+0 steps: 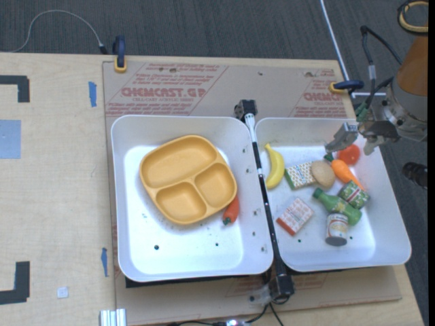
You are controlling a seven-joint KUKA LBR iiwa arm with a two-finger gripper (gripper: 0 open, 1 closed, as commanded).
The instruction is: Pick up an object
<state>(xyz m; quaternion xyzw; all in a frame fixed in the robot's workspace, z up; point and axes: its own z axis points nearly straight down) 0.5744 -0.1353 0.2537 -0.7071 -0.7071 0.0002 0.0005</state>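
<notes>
**Gripper over the far right corner of the right bin, nothing between its fingers**

You see the gripper (356,140) hanging over the far right part of the right bin (391,250), reached in from the right edge of the view. Its two fingers (339,140) stand apart, splayed out to either side, and you can see nothing between them.

Right beside the gripper, on its near side, lies a red tomato (349,154). Touching the tomato and running further toward the near rim is an orange carrot (344,171). To the gripper's left and a little nearer sits a tan potato (322,174), with a small printed box (298,175) against its left side. Further left, close to the divider between the bins, lies a yellow banana (274,167).

Nearer the front rim than the carrot you find a green and white can (354,195), a green bottle (337,204) lying on its side, and a small tin (337,228) standing just in front of the bottle. A red and white carton (295,215) lies to the left of the bottle, apart from it.

Well to the gripper's left, the left bin (129,250) carries a yellow divided plate (187,178) with three compartments. A small red and orange pepper (232,211) lies just beside the plate's near right edge, on the bin floor.

Both bins rest on a cardboard sheet (177,87) held by a clamp (119,51) at its far left corner.
</notes>
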